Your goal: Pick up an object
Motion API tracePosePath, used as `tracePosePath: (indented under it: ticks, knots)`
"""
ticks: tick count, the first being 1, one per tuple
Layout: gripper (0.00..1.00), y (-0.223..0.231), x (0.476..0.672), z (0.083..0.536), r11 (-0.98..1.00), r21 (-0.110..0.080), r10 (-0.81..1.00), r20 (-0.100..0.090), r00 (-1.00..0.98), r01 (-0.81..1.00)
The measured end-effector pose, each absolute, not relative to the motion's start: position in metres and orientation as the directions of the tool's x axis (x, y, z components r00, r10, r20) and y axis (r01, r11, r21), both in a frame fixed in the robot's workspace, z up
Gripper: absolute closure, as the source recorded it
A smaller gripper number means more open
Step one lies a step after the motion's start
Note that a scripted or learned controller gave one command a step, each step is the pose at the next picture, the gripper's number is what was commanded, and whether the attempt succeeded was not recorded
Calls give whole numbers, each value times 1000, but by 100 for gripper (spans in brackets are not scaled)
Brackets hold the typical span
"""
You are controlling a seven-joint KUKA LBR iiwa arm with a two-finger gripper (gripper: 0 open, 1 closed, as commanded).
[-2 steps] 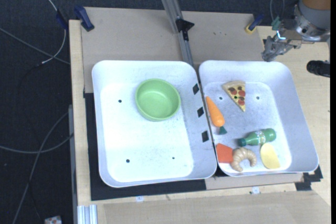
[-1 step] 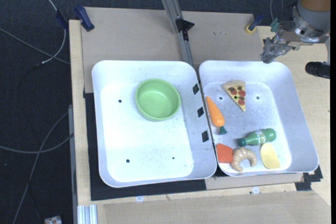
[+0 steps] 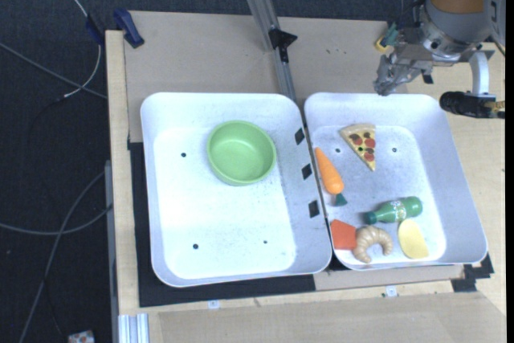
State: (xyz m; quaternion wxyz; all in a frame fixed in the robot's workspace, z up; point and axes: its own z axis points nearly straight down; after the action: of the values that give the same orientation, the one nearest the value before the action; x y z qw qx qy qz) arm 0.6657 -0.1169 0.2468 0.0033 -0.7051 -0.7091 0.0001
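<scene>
The right bin (image 3: 450, 140) holds a pizza slice (image 3: 361, 144), a carrot (image 3: 328, 171), a green bottle (image 3: 395, 210), a red piece (image 3: 344, 234), a croissant (image 3: 372, 242) and a yellow piece (image 3: 413, 239). A green bowl (image 3: 241, 152) sits in the left bin (image 3: 173, 197). My gripper (image 3: 390, 82) hangs over the far rim of the right bin, above and behind the pizza slice, with nothing visibly held.
A slanted metal pole (image 3: 261, 4) runs down to the gap between the bins. Black clips (image 3: 307, 170) line the seam between the two bins. A blue clamp (image 3: 128, 27) sits at the bench's far left corner.
</scene>
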Motion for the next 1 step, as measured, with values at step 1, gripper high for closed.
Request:
tracePosePath:
  ticks: [1]
  knots:
    - [100, -72, 659, 252, 4, -11, 1000, 5, -4, 1000]
